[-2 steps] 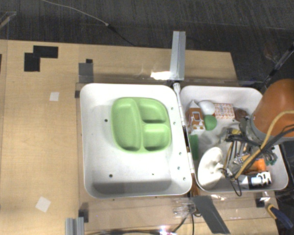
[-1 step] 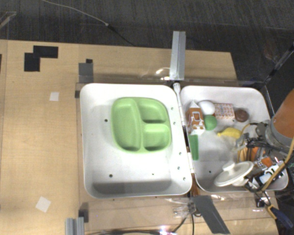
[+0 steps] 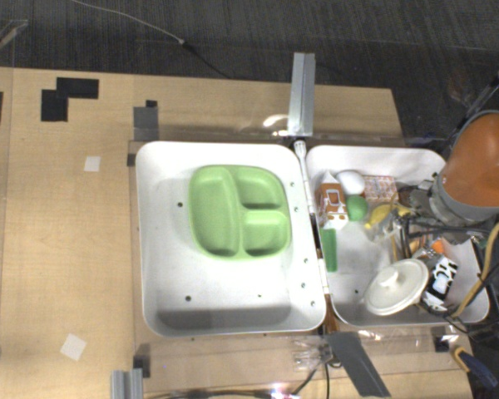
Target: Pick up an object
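Green divided tray [image 3: 237,210] lies alone in left bin [image 3: 162,248]: stiff light plastic, slick, take it by a rim. Right bin [image 3: 349,302] cluttered: white lid [image 3: 396,287], rigid and shallow, grab its knob; small carton [image 3: 333,204], crushable. Hand [image 3: 412,214] low over the clutter; grip state unclear, can't tell.

We see light wood bench top [image 3: 58,248], black patches [image 3: 66,96] at far left. Dark grey carpet floor [image 3: 233,15] beyond, thin cable [image 3: 108,11] trailing across. Metal post [image 3: 303,94] upright at bench's far edge.
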`<state>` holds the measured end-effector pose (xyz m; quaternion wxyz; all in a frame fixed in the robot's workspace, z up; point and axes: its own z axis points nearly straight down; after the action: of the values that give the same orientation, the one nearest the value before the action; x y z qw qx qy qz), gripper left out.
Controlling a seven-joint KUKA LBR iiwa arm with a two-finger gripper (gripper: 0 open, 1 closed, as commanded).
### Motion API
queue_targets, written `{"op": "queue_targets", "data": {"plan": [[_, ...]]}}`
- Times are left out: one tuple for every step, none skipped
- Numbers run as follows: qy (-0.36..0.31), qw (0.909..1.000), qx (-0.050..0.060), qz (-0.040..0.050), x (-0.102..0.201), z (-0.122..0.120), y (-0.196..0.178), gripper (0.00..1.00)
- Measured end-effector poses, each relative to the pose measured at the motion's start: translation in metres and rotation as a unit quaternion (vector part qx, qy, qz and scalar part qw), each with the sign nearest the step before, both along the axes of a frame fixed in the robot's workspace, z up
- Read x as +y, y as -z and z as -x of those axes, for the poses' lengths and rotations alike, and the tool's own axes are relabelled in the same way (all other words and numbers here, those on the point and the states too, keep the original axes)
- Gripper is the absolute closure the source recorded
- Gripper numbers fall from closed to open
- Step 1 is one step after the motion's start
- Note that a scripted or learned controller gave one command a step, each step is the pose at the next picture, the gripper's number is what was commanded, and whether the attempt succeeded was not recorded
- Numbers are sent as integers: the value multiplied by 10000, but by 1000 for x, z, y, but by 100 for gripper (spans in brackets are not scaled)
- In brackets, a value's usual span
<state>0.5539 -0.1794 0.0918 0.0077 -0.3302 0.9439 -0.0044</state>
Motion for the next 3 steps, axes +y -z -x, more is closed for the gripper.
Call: {"op": "queue_targets", "data": {"plan": [[-405,9992,71,-22,-16,-76,2,0],[-323,9995,35,-9,19,-49,1,0],[-122,9999,-9,-9,20,-16,0,0]]}}
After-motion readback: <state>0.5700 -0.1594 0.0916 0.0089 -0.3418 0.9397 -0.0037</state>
